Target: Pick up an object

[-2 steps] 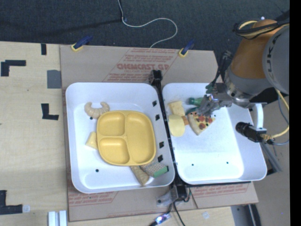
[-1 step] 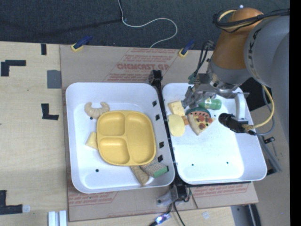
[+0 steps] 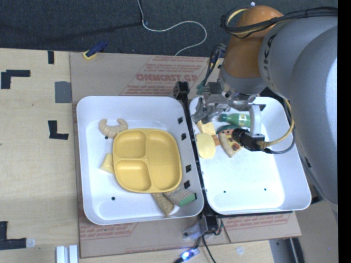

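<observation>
Pale yellow piece [image 3: 206,145] lies in right bin [image 3: 258,196], far-left corner, touching a pizza-slice toy [image 3: 229,143]; green bottle [image 3: 237,118] just beyond. My end effector [image 3: 211,107] hovers over this cluster; open or closed, cannot tell. Risk: crowded items, I may nudge neighbours or catch the bin wall.

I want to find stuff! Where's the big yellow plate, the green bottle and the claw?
yellow plate [image 3: 147,160]: camera view, on its middle divider.
green bottle [image 3: 237,118]: camera view, on its green body.
claw [image 3: 211,111]: camera view, at its metal tip over the right bin.
</observation>
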